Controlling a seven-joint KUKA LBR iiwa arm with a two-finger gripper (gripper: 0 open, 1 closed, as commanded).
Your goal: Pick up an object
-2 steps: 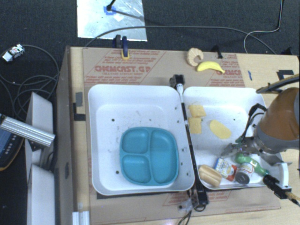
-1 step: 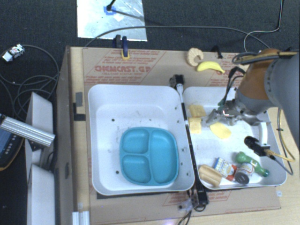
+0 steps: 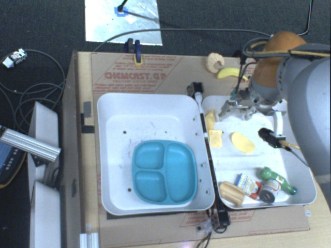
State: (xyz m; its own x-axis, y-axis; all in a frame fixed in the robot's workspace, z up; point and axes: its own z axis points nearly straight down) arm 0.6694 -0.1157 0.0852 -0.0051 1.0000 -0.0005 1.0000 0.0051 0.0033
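Near wall, right bin: tan roll [image 3: 231, 192] on its side, touching the wall. Just beside it is a small packet [image 3: 247, 182] in blue, white and red, then a can [image 3: 267, 192] on its side, with a green bottle [image 3: 277, 179] lying just behind the can. Print on packet and can is too small to read.
Right bin [image 3: 258, 159]: white and shallow. Also holds a yellow oval [image 3: 242, 142] near the middle, a yellow square [image 3: 215, 138] against the left wall, and a yellow wedge [image 3: 210, 120] just behind the square.
End effector [image 3: 238, 111]: low over the far end of the right bin, fingers [image 3: 226, 110] spread apart, nothing between them. Wedge and oval are the nearest pieces, both clear of it.
Arm [image 3: 310, 102]: grey, with an orange band [image 3: 269, 74] above the wrist, reaching in from the right.
Left bin [image 3: 124, 123]: white, with a blue divided plate [image 3: 164, 170] toward its near right corner.
Surface [image 3: 170, 68]: brown sheet under both bins, with red capitals reading "CHEMCAST GP". Finer print around them is not legible.
Far edge of surface: banana [image 3: 227, 73] and a pale ring-shaped piece [image 3: 215, 62] side by side, outside the bins. A blue and yellow clamp [image 3: 135, 50] stands further left.
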